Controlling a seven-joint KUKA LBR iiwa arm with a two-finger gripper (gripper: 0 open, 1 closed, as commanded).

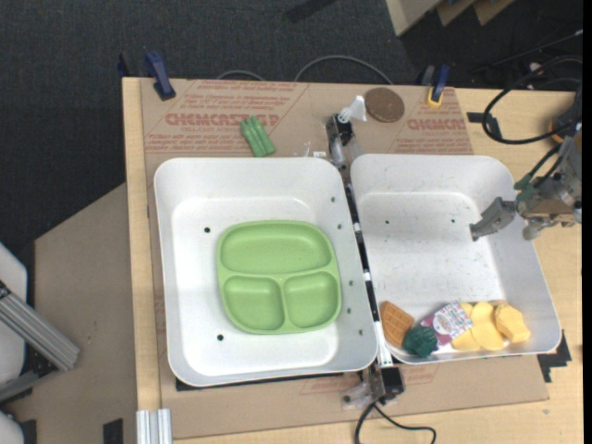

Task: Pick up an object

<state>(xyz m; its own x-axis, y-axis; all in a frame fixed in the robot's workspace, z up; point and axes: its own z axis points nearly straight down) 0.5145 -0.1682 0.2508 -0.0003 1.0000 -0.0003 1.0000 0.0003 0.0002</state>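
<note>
The end effector [504, 218] is hovering at the right edge of the right bin [435, 178], reaching in from the right. One grey finger [490, 218] is pointing left over the bin's rim; whether the fingers are spread or closed cannot be told from this angle, and nothing is showing between them.

The objects are lying clustered in the near right corner of the right bin, well apart from the end effector: a waffle-patterned brown piece [397, 320] at the left, a dark green item [421, 341] touching it, a white and pink packet [451, 320] beside that, and yellow pieces [495, 326] at the right.

The left bin [185, 202] is holding a green divided tray [277, 276] sitting flat at its centre. On the worktop [213, 109] beyond the bins, a green object [258, 138] is lying near the left bin's far edge, and a brown disc [384, 105] is resting farther right.
</note>
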